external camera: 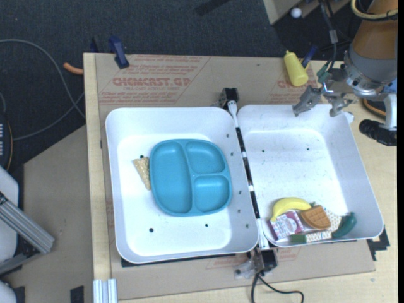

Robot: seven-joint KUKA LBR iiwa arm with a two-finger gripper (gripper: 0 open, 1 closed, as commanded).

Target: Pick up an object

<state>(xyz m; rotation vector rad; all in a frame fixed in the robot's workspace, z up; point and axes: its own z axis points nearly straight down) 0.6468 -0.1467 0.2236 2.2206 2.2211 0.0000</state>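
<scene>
Two white bins sit on the desk. Spread wide and holding nothing, the pincer (323, 103) hovers over the right bin's (303, 163) far edge; the banana (290, 205) lies in its near corner.

Bench (164, 74) with two white bins (183, 242)
</scene>
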